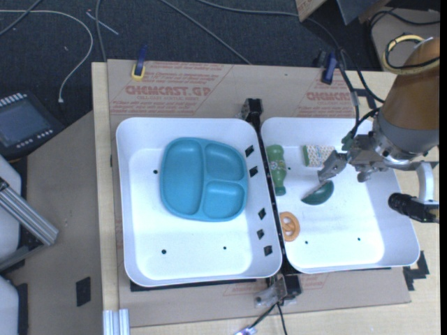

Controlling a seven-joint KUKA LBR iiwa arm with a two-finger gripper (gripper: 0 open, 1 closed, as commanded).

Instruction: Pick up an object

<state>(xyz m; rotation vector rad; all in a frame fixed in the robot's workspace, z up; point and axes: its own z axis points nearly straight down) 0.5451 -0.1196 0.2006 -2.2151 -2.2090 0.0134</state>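
Observation:
The right bin (363,250) holds a green bottle-shaped toy (277,169) near its left wall, a small patterned packet (318,154) behind, a dark green bowl-like piece (318,195) in the middle, and an orange pretzel-shaped ring (289,225) toward the front left. My gripper (334,168) hangs over the middle of this bin, its fingers pointing down-left just above the dark green piece. Nothing shows between the fingers.
The left bin (140,243) holds a blue divided plate (204,179). Black clips run along the divider between the bins (260,187). Cables lie on the floor behind the bench, and a cardboard box stands at the top right.

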